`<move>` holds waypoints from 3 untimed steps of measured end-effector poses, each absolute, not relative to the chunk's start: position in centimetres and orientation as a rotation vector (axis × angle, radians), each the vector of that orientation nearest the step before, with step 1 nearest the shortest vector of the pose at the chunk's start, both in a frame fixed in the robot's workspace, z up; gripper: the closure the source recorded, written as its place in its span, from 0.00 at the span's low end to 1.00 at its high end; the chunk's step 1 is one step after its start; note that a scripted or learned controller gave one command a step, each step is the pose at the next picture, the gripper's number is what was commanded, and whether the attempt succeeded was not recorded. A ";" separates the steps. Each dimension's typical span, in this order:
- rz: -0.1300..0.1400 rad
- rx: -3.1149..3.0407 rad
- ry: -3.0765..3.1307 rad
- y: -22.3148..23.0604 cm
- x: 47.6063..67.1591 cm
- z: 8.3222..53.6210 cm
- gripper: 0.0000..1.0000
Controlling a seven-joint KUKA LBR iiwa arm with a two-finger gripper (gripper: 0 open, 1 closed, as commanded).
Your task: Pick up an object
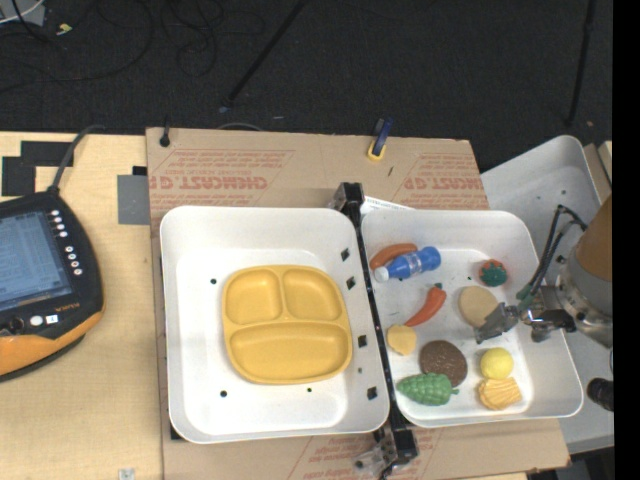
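The right bin [520,230] holds several toy foods: a sausage [392,254], a blue bottle [412,264], an orange-red pepper [430,304], a tan potato-like piece [478,302], a strawberry [492,272], a brown disc [443,360], a green cluster [426,389], a yellow lemon [496,364], an orange slice [500,394] and a small yellow piece [402,341]. My gripper [497,324] hangs at the bin's right side, just right of the tan piece and above the lemon. Nothing shows between its fingers.
The left bin [190,268] holds a yellow divided plate [285,323]. A black divider [365,308] runs between the bins. A tablet pendant [40,278] lies on the bench at far left. Cardboard [300,168] lies under the bins.
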State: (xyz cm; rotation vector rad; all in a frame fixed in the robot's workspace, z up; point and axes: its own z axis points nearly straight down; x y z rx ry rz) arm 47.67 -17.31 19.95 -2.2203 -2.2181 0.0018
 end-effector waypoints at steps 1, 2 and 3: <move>0.002 -2.220 -2.216 -17.4 47.6 20.9 1.00; -0.006 -2.209 -2.232 -7.4 48.2 25.4 1.00; -0.001 -2.205 -2.230 3.9 49.1 24.7 1.00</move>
